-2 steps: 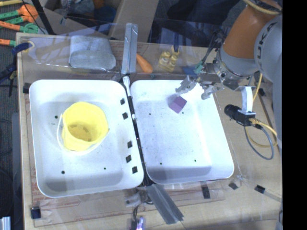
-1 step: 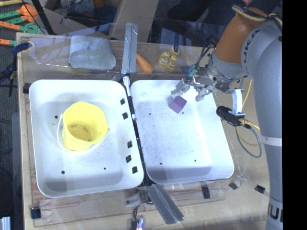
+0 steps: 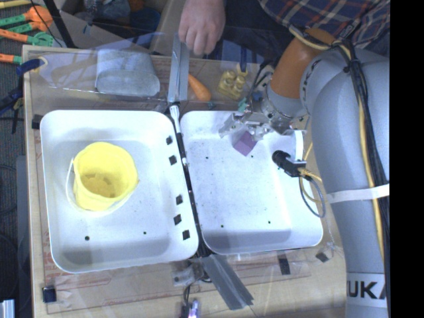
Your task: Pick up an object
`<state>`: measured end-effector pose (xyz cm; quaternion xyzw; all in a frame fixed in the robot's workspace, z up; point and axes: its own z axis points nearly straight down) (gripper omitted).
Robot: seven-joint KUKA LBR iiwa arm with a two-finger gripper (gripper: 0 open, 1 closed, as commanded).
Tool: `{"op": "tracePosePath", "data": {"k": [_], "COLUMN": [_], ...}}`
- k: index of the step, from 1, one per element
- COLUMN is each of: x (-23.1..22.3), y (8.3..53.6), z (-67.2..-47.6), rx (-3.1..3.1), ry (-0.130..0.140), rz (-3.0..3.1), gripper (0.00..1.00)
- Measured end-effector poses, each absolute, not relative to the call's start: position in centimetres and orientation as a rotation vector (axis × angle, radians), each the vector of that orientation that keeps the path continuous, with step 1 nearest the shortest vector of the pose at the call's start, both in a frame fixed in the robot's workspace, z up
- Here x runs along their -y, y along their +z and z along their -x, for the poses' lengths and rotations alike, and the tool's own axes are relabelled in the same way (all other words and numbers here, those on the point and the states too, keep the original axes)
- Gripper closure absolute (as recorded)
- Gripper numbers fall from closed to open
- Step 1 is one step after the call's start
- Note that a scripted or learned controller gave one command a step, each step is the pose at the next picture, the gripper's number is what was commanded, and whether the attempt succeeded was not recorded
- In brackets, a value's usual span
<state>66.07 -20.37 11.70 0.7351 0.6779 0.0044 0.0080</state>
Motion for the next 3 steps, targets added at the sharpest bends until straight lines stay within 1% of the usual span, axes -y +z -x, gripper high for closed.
{"op": "tracePosePath", "data": {"k": [1,3], "x": [20.66,20.90], "y": [10.83,10.67], "z": [-66.45,-65.48], "rx": [-2.239,-2.343], "ry": [0.010,0.018], "rz": [-2.173,-2.054], "gripper": [0.00,0.00]}}
